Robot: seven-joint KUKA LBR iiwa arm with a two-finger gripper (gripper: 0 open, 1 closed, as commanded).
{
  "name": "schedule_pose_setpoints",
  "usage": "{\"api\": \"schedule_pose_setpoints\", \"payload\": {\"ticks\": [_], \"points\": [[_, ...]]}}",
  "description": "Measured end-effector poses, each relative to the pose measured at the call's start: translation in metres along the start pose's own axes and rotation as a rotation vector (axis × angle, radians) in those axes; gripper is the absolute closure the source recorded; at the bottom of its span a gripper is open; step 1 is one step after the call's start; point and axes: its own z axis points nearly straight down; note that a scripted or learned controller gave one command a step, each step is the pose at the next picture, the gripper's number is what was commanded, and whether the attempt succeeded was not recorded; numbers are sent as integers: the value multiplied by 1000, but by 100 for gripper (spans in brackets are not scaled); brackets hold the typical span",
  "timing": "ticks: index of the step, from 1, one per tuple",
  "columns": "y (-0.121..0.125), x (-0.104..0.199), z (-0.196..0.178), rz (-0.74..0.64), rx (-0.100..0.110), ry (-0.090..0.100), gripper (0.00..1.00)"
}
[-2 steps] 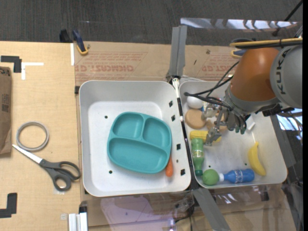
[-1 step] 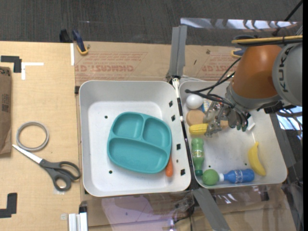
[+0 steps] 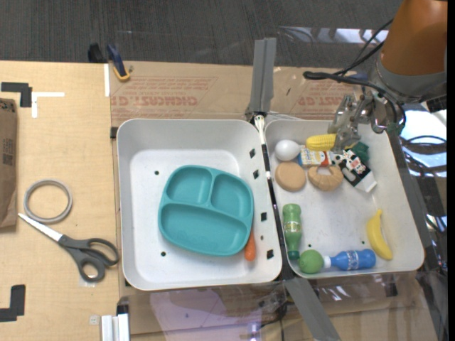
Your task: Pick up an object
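Bench, two white bins: gripper (image 3: 346, 135) hovering at right bin's (image 3: 398, 190) far edge.
Finger state indiscernible; descending squarely over corn cob (image 3: 320, 142) is seeming best.

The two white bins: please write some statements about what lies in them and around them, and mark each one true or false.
1. The teal plastic plate with three compartments lies in the left white bin. True.
2. The yellow plastic banana lies in the left bin. False: it lies in the right white bin, near its right wall.
3. The grey-handled scissors lie on the bench outside both bins. True.
4. The green plastic bottle stands upright. False: it lies on its side along the right bin's left wall.
5. The gripper hangs over the left bin. False: it is over the far part of the right bin, near the yellow toy corn cob.
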Motion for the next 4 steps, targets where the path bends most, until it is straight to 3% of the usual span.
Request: {"api": "schedule_pose_setpoints", "payload": {"ticks": [1, 2, 4], "points": [[15, 48, 138, 136, 0, 5, 100], [67, 31, 8, 39, -1, 1, 100], [67, 28, -10, 36, 1, -5, 100]]}}
